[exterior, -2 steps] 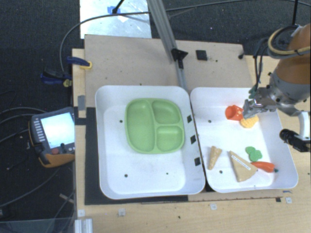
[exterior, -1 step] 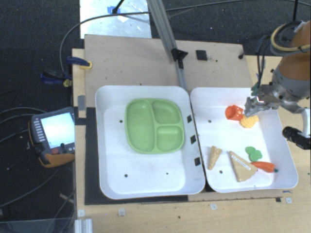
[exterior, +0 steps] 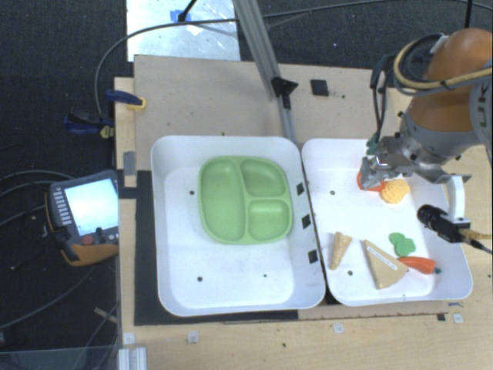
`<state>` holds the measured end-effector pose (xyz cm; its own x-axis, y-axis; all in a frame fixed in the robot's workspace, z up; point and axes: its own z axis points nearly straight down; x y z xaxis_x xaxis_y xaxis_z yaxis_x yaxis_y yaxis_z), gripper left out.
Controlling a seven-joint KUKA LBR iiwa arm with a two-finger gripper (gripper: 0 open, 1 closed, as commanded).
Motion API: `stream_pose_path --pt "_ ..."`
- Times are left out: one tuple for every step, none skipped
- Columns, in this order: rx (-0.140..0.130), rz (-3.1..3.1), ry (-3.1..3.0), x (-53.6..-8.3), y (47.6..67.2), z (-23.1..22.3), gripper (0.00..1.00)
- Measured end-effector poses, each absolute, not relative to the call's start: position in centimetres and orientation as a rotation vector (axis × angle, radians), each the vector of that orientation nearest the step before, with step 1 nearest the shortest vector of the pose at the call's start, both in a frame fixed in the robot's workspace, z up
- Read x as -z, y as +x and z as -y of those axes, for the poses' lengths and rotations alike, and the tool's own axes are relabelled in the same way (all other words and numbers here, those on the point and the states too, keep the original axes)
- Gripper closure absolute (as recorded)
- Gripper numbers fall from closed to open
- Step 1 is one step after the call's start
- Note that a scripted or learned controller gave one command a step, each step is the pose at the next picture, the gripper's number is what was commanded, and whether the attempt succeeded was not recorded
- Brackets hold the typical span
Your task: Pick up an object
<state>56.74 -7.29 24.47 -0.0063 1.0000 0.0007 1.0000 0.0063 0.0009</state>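
My gripper (exterior: 376, 169) is low over the back of the right bin (exterior: 339, 160). A small orange-red object (exterior: 362, 180) shows right at its tip, touching or just under it; I cannot tell whether it is gripped. A yellow corn-like piece (exterior: 395, 192) lies just right of the gripper. Nearer the front lie a tan cone (exterior: 340, 250), a tan wedge (exterior: 383, 265), a green piece (exterior: 401, 243) and an orange carrot (exterior: 418, 265).
The left bin (exterior: 173, 230) holds a green divided plate (exterior: 246, 200). The grey arm with its orange band (exterior: 454, 60) hangs over the right bin's far right side. A black part (exterior: 437, 222) juts out over the bin's right rim. A metal pole (exterior: 262, 45) crosses the back.
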Motion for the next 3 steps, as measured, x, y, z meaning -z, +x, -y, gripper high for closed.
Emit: stream_pose_path --pt "-0.002 -2.229 2.213 -23.2 56.1 2.2 1.00" --pt "-0.001 -2.230 2.213 -22.6 55.1 -2.0 1.00" --pt "-0.004 -2.232 2.211 -23.7 54.4 -7.3 1.00"
